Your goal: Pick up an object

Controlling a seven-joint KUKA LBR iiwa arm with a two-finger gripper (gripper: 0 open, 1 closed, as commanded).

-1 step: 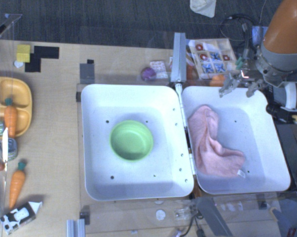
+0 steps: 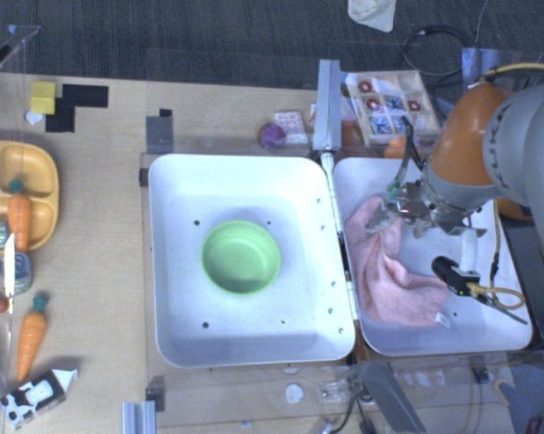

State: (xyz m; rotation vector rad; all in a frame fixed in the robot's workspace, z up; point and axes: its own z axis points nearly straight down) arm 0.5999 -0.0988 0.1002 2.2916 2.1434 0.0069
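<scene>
Pink, soft crumpled terry cloth (image 2: 394, 269) lies bunched in the right shallow white plastic bin (image 2: 516, 333), its upper fold beneath the grey metal two-finger gripper (image 2: 406, 211); jaw state cannot be told.

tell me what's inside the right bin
A crumpled pink cloth lies in the right bin, with the robot's hand at its upper edge. Whatever is under the cloth is covered.
</scene>
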